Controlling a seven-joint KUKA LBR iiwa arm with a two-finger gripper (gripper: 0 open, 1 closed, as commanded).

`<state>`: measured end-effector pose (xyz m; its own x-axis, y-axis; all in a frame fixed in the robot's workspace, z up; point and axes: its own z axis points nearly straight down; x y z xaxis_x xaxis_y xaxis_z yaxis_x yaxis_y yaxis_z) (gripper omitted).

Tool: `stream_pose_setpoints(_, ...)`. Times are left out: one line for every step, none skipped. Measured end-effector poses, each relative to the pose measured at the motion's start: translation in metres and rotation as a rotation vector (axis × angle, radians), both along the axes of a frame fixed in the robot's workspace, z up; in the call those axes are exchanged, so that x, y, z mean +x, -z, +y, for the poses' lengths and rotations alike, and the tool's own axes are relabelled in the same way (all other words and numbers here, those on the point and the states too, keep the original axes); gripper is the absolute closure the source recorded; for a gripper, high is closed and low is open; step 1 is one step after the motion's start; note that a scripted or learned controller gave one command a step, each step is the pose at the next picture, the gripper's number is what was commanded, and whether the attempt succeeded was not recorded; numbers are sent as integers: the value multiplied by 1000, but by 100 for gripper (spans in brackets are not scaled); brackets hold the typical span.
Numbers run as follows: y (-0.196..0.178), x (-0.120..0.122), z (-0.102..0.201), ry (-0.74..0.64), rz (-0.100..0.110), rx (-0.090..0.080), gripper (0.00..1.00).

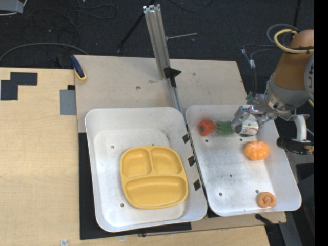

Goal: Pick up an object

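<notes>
The right bin [287, 188] holds several small objects. A red fruit-like piece [206, 127] lies near its far left corner, with a green leafy piece [224, 128] just to its right. A white rounded object [250, 130] sits beside the green piece, directly under my gripper [247, 118], which reaches in low from the right. The view does not show whether the gripper touches the white object. An orange round fruit [256, 150] lies a little nearer the front. A small brown ring-shaped piece [265, 200] rests at the front right corner.
The left bin [102, 137] bears a yellow divided plate [152, 177]. A metal post [158, 40] rises behind the bins, with a thin rod slanting down toward the gap between them. Cables hang beside the arm at the right.
</notes>
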<state>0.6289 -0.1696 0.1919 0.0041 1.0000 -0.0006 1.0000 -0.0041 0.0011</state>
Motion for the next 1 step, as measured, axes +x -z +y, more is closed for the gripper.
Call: stream_pose_setpoints(-62,-5,2,-5,-2,0,100)
